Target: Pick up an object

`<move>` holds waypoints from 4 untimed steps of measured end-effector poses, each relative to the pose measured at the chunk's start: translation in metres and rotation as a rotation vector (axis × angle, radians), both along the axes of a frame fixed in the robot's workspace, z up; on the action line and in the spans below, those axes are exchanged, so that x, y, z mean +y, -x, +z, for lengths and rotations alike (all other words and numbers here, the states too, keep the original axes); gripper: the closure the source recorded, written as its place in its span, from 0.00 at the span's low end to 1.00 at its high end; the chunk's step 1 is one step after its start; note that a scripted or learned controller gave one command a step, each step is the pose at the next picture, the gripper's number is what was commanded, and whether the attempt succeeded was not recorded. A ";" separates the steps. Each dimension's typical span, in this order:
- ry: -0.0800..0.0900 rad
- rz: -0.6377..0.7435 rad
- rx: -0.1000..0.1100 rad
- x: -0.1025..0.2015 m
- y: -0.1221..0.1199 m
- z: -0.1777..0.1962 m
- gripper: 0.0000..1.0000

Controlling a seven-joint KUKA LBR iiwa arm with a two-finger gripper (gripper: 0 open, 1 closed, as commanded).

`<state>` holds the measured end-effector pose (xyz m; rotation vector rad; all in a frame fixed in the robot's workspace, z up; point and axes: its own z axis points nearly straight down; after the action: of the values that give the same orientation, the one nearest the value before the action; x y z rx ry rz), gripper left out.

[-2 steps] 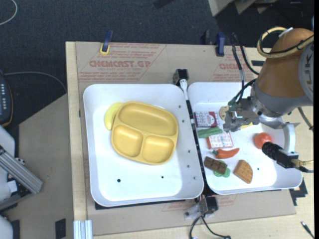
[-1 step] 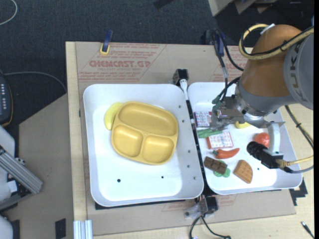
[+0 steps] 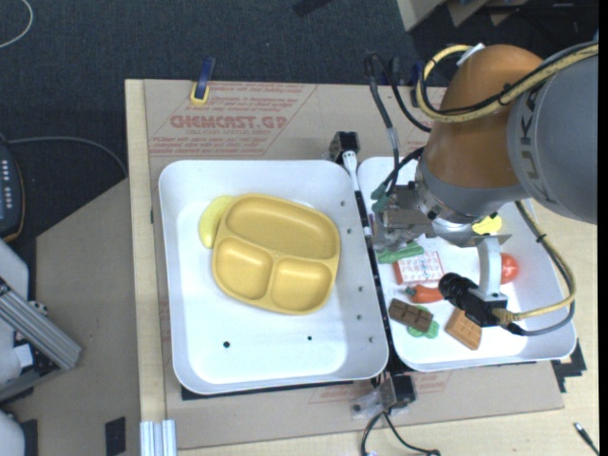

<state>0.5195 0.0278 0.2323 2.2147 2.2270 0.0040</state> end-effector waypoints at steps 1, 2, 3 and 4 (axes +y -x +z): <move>0.000 -0.003 0.006 0.044 0.011 -0.014 1.00; 0.001 -0.004 0.001 0.057 0.001 -0.009 1.00; 0.001 -0.006 0.005 0.054 0.004 -0.013 1.00; 0.000 -0.004 0.003 0.071 0.011 -0.008 1.00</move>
<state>0.5088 0.0989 0.2245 2.2199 2.2242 0.0003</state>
